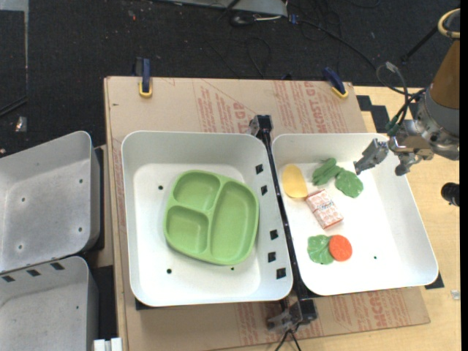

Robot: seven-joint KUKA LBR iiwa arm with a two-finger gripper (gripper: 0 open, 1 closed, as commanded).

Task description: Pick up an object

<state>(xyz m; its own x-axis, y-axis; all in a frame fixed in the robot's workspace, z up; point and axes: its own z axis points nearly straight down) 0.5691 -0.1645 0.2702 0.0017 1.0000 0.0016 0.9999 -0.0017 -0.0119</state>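
Note:
The right bin (409,225) holds several small items: a yellow piece (295,181), two green leafy pieces (325,171) (349,184), a red-and-white carton (325,209), another green piece (319,248) and an orange-red round piece (340,248). My gripper (385,159) hangs over the bin's upper right part, to the right of the leafy pieces. Its two fingers are spread apart with nothing between them.
The left bin (146,269) holds a light green divided tray (213,216). A black-marked divider (276,203) separates the bins. Yellow clamps (145,86) (338,88) grip the cardboard base at the back. White panels (44,196) lie at the far left.

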